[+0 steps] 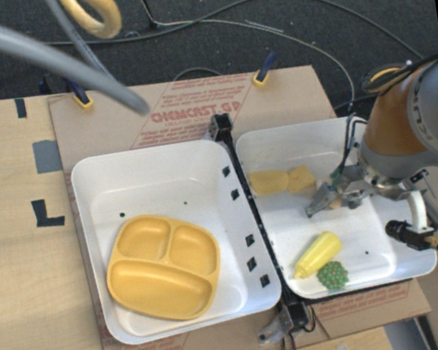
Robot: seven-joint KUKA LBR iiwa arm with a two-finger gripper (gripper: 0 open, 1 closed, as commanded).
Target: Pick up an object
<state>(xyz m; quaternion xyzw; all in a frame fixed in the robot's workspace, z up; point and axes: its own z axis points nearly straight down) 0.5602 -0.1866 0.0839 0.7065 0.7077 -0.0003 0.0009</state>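
— What is seen in the two bins?

— In the left bin (pixel 90 190) a yellow divided plate (pixel 163 265) is laid, with three compartments. In the right bin (pixel 383 272) two pale yellow pieces (pixel 282 180) are found side by side, touching each other, near the divider (pixel 243 199). Lower down, a yellow bottle-shaped toy (pixel 316 253) is placed at a slant, and a green round object (pixel 332 276) is set just beside its lower end, close to the front wall of the bin.

— Where is the arm located?

— The arm (pixel 409 127), grey with an orange band, is reached in from the right. The gripper (pixel 322 199) is lowered into the right bin, just beside the right one of the pale yellow pieces, slightly below it. The yellow toy is seen below the gripper and apart from it.

— Is something gripped by it?

— Nothing is seen between the fingers. Whether they are spread or pressed together cannot be told, because the tip is shown too small and too dark.

— What lies under the bins?

— A brown cardboard sheet (pixel 193 112) with red print is laid on the bench, fixed by two clamps at its far edge.
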